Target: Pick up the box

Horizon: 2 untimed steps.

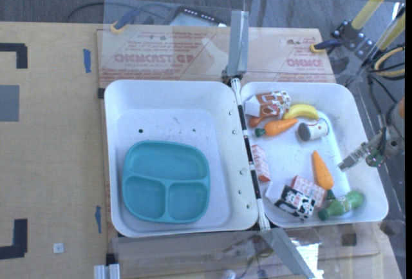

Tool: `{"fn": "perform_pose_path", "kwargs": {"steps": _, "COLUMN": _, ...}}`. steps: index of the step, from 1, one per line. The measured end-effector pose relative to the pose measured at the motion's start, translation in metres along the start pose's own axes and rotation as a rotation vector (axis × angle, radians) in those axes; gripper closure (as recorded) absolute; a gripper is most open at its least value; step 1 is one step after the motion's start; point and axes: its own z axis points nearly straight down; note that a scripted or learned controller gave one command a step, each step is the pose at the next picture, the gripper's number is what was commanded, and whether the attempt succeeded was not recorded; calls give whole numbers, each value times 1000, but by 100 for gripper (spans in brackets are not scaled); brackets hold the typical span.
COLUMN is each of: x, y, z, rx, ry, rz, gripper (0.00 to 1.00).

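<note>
1. The hand [353,159] hangs over the right edge of the right bin [360,118], reaching in from the right side of the view; whether it is apart or together cannot be told from here.
2. The box [298,194], with its black-and-white pattern and pinkish top, lies in the right bin, below and to the left of the hand, well apart from it.
3. An orange carrot [322,169] lies between the box and the hand, just left of the hand.
4. A green bottle [342,205] lies below the hand, right of the box.
5. Far to the left of the hand, the left bin [122,104] holds a teal divided plate [166,180].
</note>
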Motion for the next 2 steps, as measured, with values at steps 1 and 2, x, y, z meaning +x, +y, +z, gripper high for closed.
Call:
{"fn": "perform_pose_path", "kwargs": {"steps": 1, "x": -2, "y": 1, "z": -10, "rx": -3, "ry": -4, "rz": 1, "gripper": 100}}
{"fn": "perform_pose_path", "kwargs": {"steps": 2, "x": 59, "y": 29, "z": -4, "rx": 9, "ry": 10, "rz": 78, "gripper": 100}}
